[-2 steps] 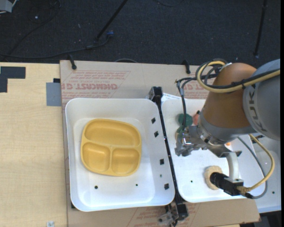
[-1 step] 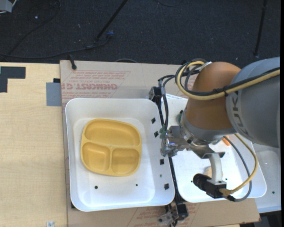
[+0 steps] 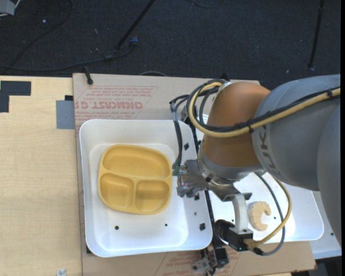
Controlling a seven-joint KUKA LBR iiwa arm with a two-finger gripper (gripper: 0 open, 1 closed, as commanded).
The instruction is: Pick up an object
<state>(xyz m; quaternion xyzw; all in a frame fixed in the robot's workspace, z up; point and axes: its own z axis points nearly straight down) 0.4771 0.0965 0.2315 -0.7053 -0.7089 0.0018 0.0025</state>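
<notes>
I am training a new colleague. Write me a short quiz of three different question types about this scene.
1. True or false: the yellow divided plate lies in the left bin.
2. How many compartments does the plate have?
A. two
B. three
C. five
3. Fill in: the pale croissant-shaped object lies in the ____ bin.

Key: 1 true. 2 B. 3 right, close beside the arm, which reaches over the wall between the bins.

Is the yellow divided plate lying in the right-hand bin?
No. The yellow divided plate lies flat in the left bin, while the right bin holds a small tan croissant-shaped piece.
</notes>
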